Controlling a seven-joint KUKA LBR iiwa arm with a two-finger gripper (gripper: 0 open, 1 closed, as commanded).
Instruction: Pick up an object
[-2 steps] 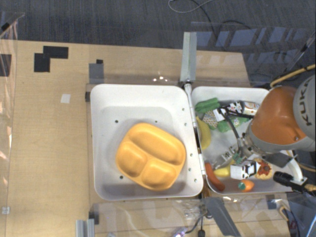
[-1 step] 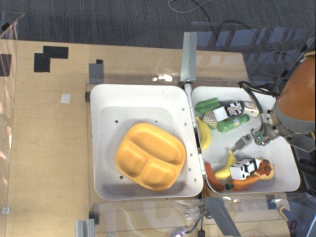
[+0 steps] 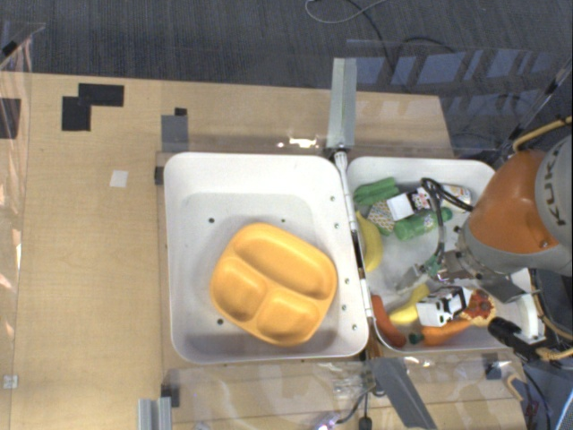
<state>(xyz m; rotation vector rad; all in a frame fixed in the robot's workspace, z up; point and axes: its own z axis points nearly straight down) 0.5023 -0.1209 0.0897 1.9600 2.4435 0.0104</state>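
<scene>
Two shallow white bins sit side by side on the wooden surface. The left bin holds one thing, a yellow divided tray with three compartments, lying tilted toward the bin's 5 o'clock corner. The right bin is crowded: two green cylinders, one near the bin's 11 o'clock corner and another just beside it toward the centre; one small patterned packet between them; one yellow banana lying along the bin's 9 o'clock wall; one red pepper-like piece at 7 o'clock; one orange carrot-like piece along the 6 o'clock wall; and one small yellow piece between those two. The arm, grey with its orange band, reaches in from 3 o'clock, and the tool hangs low over the clutter toward the bin's 5 o'clock area, close by the yellow and orange pieces. From here I cannot tell whether it grips anything.
</scene>
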